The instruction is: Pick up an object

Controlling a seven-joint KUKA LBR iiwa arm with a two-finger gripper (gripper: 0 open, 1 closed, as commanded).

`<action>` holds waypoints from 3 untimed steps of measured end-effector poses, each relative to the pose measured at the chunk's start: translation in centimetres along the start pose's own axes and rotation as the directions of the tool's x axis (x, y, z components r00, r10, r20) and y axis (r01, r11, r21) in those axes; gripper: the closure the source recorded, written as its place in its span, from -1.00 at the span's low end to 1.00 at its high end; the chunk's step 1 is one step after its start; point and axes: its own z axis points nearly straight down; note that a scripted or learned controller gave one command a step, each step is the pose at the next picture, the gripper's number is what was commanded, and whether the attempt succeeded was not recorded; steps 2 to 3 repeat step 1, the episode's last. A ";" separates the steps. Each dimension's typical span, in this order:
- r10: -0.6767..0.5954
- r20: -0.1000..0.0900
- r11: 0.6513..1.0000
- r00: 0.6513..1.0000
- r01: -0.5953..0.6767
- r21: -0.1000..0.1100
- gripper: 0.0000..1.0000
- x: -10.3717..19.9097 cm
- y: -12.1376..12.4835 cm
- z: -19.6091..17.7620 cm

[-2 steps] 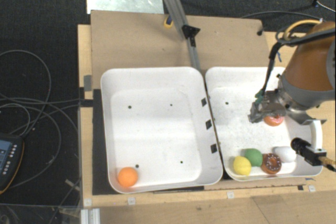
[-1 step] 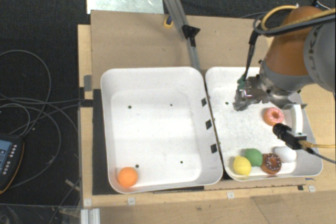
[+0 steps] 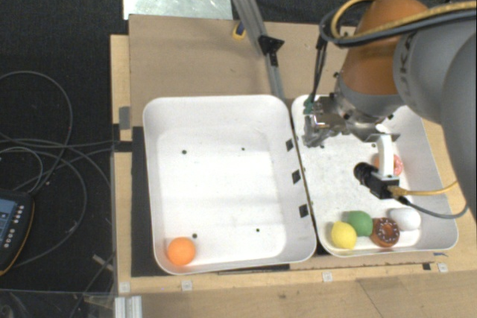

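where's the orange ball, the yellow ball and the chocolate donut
orange ball (image 3: 181,251), camera view, centre of the ball
yellow ball (image 3: 343,235), camera view, top of the ball
chocolate donut (image 3: 386,232), camera view, on its frosted ring

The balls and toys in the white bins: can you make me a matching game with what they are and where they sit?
Things:
1. round orange ball
2. round yellow ball
3. brown sprinkled doughnut toy
4. white egg-shaped toy

Places:
A. right bin, near edge, between the green ball and the white egg shape
B. left bin, near-left corner
C. right bin, nearest its right wall of these four
D. right bin, near edge, just left of the round green ball

Pairs: 1-B, 2-D, 3-A, 4-C
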 end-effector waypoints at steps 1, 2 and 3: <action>0.001 0.000 1.000 1.000 -0.001 -0.001 1.00 4.5 4.0 -0.8; 0.001 0.000 1.000 1.000 -0.001 -0.001 1.00 4.5 4.0 -0.8; 0.001 0.000 1.000 1.000 -0.001 -0.001 1.00 4.5 4.0 -0.8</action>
